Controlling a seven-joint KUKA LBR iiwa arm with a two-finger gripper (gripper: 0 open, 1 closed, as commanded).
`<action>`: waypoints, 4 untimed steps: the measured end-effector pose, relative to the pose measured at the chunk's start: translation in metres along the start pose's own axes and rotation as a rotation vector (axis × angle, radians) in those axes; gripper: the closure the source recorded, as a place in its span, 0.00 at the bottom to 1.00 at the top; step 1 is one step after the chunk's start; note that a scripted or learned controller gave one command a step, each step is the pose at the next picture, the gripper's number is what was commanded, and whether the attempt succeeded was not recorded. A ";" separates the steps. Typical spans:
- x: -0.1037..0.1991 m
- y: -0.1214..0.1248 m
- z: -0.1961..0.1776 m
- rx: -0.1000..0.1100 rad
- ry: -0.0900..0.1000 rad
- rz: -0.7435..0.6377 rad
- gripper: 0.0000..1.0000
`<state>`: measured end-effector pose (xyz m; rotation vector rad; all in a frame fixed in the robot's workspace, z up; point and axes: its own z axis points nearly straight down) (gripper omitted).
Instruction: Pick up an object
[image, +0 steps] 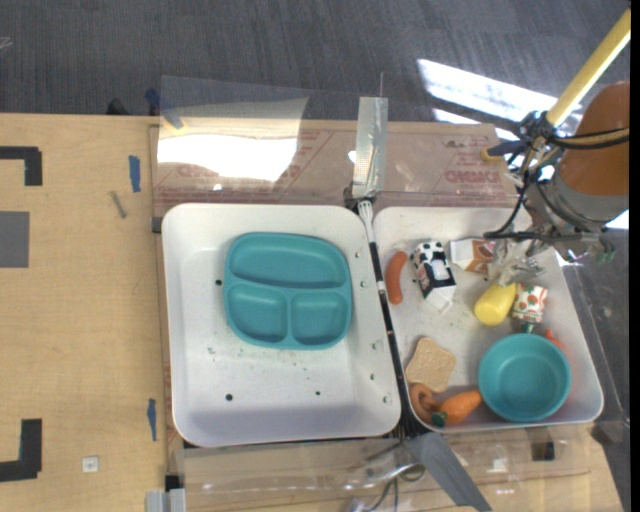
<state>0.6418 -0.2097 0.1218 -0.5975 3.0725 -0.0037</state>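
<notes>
The right bin holds several toys. A red sausage lies at its left wall, with a black-and-white cow-patterned carton beside it. A yellow pear-like fruit and a small patterned can sit near the middle right. A teal bowl stands at the front, with a bread slice and a carrot to its left. My gripper hangs low over the bin's back right, just above the yellow fruit and the can. Nothing is visibly held in it.
The left bin bears a teal divided plate. A small white and orange packet lies at the right bin's back, by the gripper. A thin divider wall separates the bins. Cables trail from the wrist.
</notes>
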 end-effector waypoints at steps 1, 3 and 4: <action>-0.032 -0.001 -0.095 0.003 -0.004 0.093 1.00; -0.020 -0.021 0.024 -0.002 0.007 0.272 0.00; 0.051 0.006 0.032 0.003 -0.002 0.383 0.00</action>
